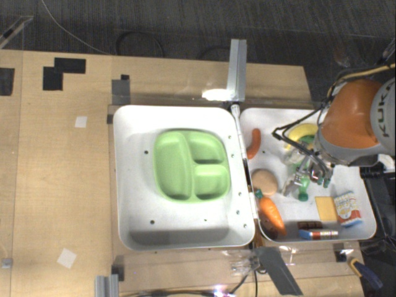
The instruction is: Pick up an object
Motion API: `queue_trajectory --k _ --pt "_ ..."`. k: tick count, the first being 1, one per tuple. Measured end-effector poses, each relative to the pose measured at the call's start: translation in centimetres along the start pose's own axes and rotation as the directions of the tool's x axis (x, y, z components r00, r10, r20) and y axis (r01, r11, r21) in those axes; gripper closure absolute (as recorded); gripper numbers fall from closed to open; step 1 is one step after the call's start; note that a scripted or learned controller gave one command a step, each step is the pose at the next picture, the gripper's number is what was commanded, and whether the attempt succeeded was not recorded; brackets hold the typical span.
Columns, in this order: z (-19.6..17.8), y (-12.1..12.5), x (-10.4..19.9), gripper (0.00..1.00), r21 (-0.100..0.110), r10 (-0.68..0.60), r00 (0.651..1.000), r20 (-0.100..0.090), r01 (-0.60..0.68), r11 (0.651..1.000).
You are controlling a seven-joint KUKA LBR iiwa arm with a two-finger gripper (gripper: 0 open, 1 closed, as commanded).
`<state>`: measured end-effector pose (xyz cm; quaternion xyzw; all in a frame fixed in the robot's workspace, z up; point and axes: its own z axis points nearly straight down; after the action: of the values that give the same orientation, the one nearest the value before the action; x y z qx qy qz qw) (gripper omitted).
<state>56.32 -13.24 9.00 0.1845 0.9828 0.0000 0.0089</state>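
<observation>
Green divided plate (pixel 189 164) fills the left bin (pixel 133 228). In your right bin (pixel 369 228) lie a sausage (pixel 253 142), a beige roll (pixel 265 180) and a carrot (pixel 271 213), its long axis slanting down-right. Your claw (pixel 303 179) hangs low by a small green object (pixel 302 195); I cannot tell its state. Judging by this, you are descending to grasp; next, close squarely.
</observation>
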Motion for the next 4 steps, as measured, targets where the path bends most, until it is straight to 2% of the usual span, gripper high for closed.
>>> queue_trajectory --k 1,2,3,4 --pt "0.0 -0.1 0.4 0.00 0.000 0.108 0.994 -0.001 -0.108 0.994" --pt "0.0 -1.3 1.1 0.00 -0.001 0.135 0.991 -0.001 -0.135 0.991" --pt "-1.5 -1.1 0.7 1.00 -0.004 0.128 0.992 0.014 -0.128 0.992" --pt "-11.1 -3.8 0.6 1.00 0.001 0.163 0.987 0.000 -0.163 0.987"
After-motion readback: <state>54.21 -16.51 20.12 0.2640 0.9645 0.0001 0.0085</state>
